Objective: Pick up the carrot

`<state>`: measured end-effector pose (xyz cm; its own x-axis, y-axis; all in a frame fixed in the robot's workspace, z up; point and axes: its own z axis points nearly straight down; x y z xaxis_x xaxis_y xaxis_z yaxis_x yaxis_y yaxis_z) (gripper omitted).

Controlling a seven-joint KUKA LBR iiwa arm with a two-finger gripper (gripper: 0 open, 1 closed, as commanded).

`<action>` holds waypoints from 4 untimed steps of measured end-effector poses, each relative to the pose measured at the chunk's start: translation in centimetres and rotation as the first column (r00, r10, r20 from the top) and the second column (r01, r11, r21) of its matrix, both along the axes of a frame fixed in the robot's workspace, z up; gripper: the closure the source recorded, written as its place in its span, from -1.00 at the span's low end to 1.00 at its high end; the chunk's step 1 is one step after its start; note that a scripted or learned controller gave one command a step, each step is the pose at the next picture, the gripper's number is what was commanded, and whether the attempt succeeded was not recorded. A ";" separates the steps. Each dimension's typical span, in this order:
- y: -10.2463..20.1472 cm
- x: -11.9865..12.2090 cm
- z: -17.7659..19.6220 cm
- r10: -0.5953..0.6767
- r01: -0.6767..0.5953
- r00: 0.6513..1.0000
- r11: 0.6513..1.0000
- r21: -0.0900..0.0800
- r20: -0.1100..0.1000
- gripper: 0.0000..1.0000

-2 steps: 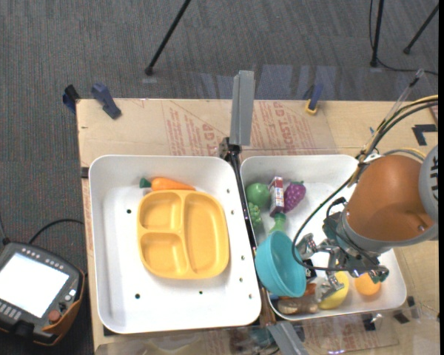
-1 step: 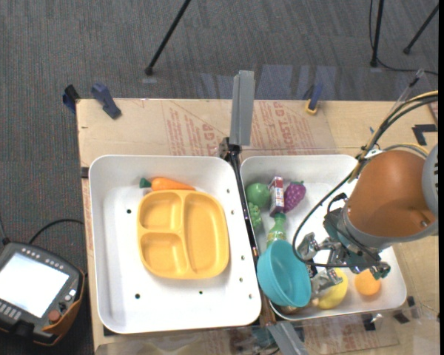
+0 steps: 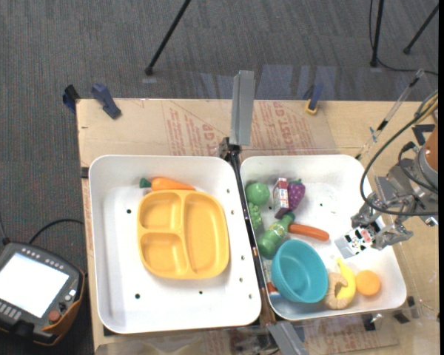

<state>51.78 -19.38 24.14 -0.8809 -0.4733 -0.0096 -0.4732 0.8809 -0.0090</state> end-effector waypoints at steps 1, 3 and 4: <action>-1.7 2.7 13.5 0.176 -0.176 0.984 0.984 -0.001 0.000 1.00; 2.2 -4.2 -6.5 0.633 -0.633 0.774 0.774 0.013 -0.013 1.00; -2.0 -4.0 9.4 0.735 -0.735 0.678 0.678 -0.007 -0.007 1.00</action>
